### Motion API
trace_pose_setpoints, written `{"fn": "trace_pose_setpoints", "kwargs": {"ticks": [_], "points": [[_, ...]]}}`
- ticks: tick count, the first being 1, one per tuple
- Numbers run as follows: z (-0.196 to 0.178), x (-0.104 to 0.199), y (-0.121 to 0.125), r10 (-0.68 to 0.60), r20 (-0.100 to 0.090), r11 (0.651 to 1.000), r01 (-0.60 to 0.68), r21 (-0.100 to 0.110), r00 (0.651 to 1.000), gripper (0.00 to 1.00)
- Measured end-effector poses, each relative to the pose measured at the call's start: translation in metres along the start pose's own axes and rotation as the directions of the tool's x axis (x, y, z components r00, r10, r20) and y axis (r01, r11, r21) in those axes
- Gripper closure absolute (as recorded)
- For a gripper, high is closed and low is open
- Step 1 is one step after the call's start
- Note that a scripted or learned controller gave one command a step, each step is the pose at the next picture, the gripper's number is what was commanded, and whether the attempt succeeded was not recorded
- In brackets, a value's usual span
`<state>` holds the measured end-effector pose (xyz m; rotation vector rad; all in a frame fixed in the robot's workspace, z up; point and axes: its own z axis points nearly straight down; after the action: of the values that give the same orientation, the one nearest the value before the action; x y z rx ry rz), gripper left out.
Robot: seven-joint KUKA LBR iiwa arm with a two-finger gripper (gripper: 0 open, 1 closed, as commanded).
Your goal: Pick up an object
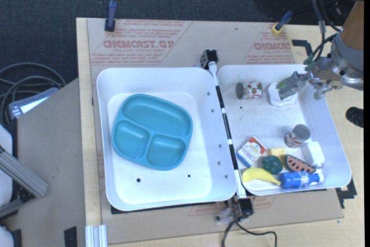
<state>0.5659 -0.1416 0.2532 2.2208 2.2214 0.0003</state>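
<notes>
Reaching in from the right, your grey arm's hand (289,85) is hovering over the small white cup-like object (281,96) at the back of the right-hand shallow white bin (337,136); whether the hand is open or closed you cannot tell. That white piece is sitting near the bin's rear wall, so a descent could be clipping the rim or nudging it aside. The small printed can lying on its side (249,89) is just beside it and could be rolling away if bumped.
</notes>
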Motion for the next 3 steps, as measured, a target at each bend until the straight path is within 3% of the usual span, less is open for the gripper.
{"fn": "trace_pose_setpoints", "kwargs": {"ticks": [1,2,3], "points": [[0.078,-0.034,0.087,0.0,0.0,1.0,0.0,0.001,1.0,0.0],[0.14,0.007,0.103,0.0,0.002,1.0,0.0,-0.013,1.0,0.0],[0.157,0.027,0.1,0.0,0.001,1.0,0.0,-0.002,1.0,0.0]]}}
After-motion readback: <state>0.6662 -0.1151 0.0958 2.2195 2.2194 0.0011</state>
